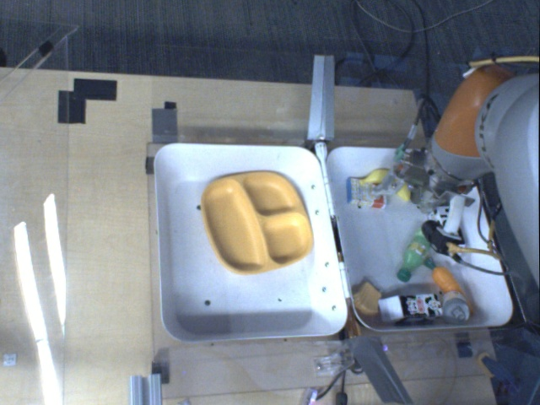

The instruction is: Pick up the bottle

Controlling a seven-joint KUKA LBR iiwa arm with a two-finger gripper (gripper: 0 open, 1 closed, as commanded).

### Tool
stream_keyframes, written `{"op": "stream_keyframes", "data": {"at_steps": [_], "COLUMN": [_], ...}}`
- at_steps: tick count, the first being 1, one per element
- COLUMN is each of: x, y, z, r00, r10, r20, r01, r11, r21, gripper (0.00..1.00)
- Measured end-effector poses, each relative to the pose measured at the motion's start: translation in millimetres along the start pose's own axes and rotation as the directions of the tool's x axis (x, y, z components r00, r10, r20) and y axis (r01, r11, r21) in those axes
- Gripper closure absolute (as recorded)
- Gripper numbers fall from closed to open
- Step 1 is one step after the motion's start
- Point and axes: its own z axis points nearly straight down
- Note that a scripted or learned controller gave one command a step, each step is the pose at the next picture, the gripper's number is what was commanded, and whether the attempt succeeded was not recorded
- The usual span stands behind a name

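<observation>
Camera view: translucent green bottle (414,257) beside glossy yellow tray (256,220).

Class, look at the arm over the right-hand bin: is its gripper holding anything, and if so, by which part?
It cannot be told. The gripper sits low over the right bin beside a yellow item; the green bottle lies apart, untouched.

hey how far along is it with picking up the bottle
Done: the arm has reached over the right bin, and its pincer sits near the bin's far end. In hand: nothing I can see held. Left: the whole pick. The green bottle lies on the bin floor, nearer the camera than the pincer, beside an orange bottle.
</observation>
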Motion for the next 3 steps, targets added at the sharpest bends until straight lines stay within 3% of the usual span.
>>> {"op": "stream_keyframes", "data": {"at_steps": [1,2,3], "x": [17.0,-24.2,-45.8], "y": [22.7,-10.5,-34.5], "z": [4.8,-6.3,-5.5], "r00": [0.999,0.996,0.996], "r10": [0.039,-0.088,-0.083], "r20": [0.007,0.002,-0.019], "r01": [-0.039,0.088,0.082], "r11": [0.999,0.996,0.997], "r21": [0.021,0.012,-0.013], "gripper": [0.00,0.00,0.00]}}
